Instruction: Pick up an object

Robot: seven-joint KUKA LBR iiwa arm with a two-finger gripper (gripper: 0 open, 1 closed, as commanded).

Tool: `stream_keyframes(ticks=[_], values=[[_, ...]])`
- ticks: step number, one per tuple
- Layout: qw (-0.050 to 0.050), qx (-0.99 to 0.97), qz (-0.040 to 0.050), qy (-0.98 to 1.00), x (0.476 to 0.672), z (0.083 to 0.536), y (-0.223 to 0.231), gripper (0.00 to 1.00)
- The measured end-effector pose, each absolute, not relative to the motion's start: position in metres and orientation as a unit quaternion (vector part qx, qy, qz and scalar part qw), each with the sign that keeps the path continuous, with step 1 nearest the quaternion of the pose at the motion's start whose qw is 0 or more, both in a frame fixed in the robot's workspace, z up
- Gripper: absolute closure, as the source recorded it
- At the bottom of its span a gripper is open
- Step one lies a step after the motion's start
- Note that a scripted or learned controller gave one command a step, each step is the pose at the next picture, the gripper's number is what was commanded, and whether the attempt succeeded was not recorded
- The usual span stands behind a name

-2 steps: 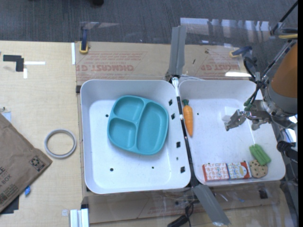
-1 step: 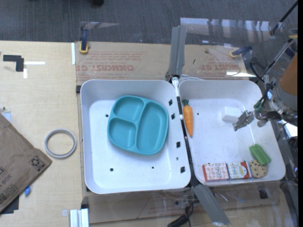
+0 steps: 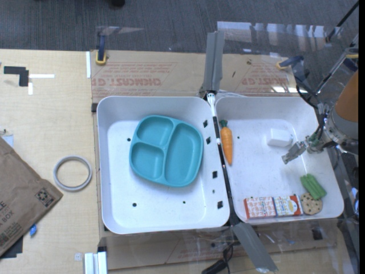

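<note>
The right bin (image 3: 254, 173) holds an orange carrot (image 3: 227, 144) along its left wall and a small white block (image 3: 279, 140) near the middle. A green ridged piece (image 3: 312, 186), a round cookie (image 3: 311, 204) and a red and white flat box (image 3: 272, 206) lie by its front right corner. My gripper (image 3: 292, 153) hangs over the right bin, just right of and below the white block, and nothing shows in its grasp. The grey arm with its orange band enters from the right edge.
A teal divided plate (image 3: 167, 150) lies in the left bin (image 3: 114, 210). On the wooden bench to the left are a ring of tape (image 3: 72, 172) and a cardboard box (image 3: 23, 201). A grey divider runs between the two bins.
</note>
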State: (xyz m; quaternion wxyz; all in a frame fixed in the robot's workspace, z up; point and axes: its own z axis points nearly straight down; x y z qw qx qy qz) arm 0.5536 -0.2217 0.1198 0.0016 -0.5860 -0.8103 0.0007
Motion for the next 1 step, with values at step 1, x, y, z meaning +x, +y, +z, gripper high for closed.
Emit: stream_keyframes(ticks=[1], values=[[0.001,-0.539,0.0004,-0.843,0.5271,0.2291,-0.1929,0.0]])
